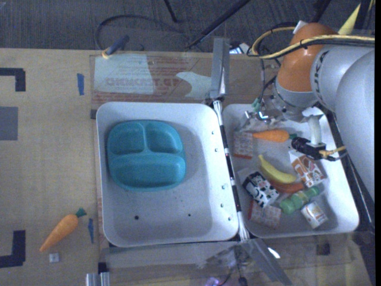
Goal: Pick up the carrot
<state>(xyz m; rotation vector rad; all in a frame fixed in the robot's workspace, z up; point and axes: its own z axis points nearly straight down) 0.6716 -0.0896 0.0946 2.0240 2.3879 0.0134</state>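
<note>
Arm over the right bin, carrot lying just below the claw

We see the grey arm reaching in over the tabletop's right side, above two white bins. The left bin holds a teal divided plate. In the right bin, near its far edge, lies an orange carrot, above a banana and small packets. The claw sits just beyond the carrot; we cannot tell its state. Another carrot lies near the tabletop's near-left corner.
</note>
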